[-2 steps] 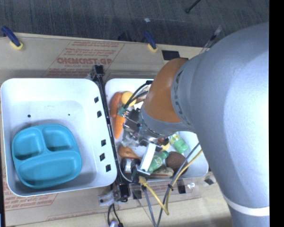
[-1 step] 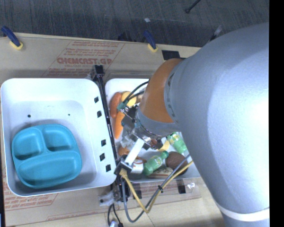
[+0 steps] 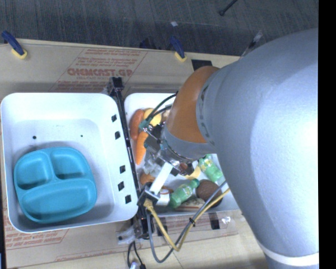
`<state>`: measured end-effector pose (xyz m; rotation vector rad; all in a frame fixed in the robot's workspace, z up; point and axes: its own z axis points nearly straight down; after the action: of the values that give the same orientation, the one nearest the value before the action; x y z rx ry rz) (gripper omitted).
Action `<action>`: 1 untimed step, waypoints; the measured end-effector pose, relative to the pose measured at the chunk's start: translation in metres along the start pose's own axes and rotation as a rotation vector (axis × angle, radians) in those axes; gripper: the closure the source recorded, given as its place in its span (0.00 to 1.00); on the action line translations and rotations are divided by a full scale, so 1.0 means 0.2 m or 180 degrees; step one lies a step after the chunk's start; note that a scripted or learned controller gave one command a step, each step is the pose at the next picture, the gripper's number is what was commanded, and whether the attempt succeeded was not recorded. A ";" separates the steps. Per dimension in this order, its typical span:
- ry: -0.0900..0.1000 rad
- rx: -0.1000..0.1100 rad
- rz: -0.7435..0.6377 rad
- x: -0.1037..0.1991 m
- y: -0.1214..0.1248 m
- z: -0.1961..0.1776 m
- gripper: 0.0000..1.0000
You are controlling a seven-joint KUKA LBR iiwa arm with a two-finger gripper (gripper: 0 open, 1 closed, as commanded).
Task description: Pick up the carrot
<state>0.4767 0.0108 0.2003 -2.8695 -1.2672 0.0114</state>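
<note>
The carrot [image 3: 139, 140] is a long orange thing lying along the left wall of the right bin [image 3: 149, 98], partly covered by the arm. My gripper [image 3: 154, 157] hangs low over that bin, just to the right of the carrot's near end. The wrist and its orange band hide most of the gripper, so I cannot make out anything held in it.
A blue divided tray [image 3: 55, 182] lies in the left bin [image 3: 56, 98]. In the right bin a yellow thing [image 3: 149, 115] sits at the back, with two green bottles [image 3: 184, 193] [image 3: 211, 170] and a brown rounded thing [image 3: 207, 190] at the front. The arm covers the bin's right side.
</note>
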 end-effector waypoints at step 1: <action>0.0009 0.0002 0.0333 0.34 0.20 -0.21 1.00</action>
<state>0.5535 0.0345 0.2407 -2.9304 -1.1151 0.0083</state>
